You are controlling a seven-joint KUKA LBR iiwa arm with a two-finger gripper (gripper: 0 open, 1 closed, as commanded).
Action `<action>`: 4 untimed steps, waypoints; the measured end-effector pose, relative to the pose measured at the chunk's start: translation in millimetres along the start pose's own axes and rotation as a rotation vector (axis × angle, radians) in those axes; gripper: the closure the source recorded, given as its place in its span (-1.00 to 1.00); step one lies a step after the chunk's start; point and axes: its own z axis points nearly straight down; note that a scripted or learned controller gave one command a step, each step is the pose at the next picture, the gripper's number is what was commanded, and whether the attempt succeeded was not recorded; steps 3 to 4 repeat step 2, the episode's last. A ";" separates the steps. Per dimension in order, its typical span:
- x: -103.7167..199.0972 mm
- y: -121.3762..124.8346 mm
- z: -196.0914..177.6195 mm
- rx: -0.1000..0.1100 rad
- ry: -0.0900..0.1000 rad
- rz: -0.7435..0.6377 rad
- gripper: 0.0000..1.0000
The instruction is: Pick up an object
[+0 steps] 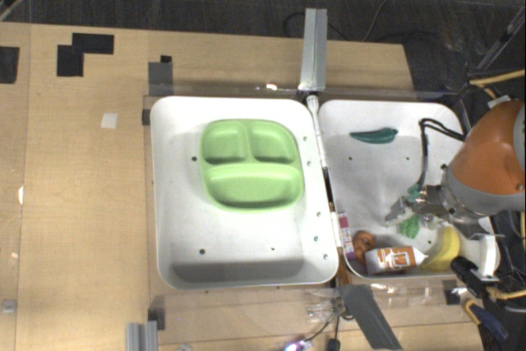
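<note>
My gripper [412,211] hangs low over the near part of the right bin [370,168], under the arm's orange band. Its tips sit just above a white bottle with an orange label [393,259] lying along the bin's front wall. A yellow banana-like object [445,249] lies to the right of the bottle, partly under the wrist. A small brown-red item [362,242] rests at the bottle's left end. A dark green pepper-shaped piece [374,136] lies alone at the far side of the right bin.
The left bin [177,177] bears a light green divided plate [250,162] near its middle. A metal post [315,49] stands behind the seam between the bins. A black cable [427,145] loops from the arm over the right bin.
</note>
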 end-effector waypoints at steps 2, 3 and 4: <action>57.6 -4.1 -149.1 -0.001 0.000 0.034 1.00; 57.6 -4.1 -149.1 -0.001 0.000 0.034 1.00; 57.6 -4.1 -149.1 -0.001 0.000 0.034 1.00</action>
